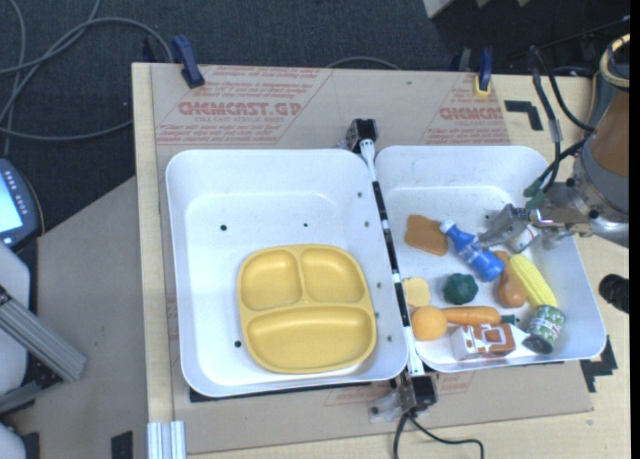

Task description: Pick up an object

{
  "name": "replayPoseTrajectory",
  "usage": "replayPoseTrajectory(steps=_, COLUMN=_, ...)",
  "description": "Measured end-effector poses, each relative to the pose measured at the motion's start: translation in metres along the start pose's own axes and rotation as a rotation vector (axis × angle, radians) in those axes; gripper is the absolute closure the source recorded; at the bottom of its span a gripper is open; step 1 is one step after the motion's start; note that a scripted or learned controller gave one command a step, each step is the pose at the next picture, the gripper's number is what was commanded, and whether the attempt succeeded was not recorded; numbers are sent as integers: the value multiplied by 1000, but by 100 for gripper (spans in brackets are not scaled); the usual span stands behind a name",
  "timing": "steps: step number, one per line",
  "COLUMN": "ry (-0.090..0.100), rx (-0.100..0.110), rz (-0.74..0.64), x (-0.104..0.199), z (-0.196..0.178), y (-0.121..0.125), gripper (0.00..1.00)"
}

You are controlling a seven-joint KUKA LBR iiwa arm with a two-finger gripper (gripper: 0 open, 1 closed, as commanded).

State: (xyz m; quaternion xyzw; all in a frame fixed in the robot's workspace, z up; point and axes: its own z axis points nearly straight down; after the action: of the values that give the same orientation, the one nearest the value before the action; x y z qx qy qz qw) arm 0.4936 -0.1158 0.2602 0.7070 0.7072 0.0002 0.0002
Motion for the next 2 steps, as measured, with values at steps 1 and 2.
replayPoseTrajectory(steps=1, ry=-10, rx=-27, rz=2, x=3, z=153, y=51, gripper=0)
replayPoseTrajectory(steps=2, ry=-11, rx=-46, rz=-5, x=-4, z=163, y=21, gripper=0)
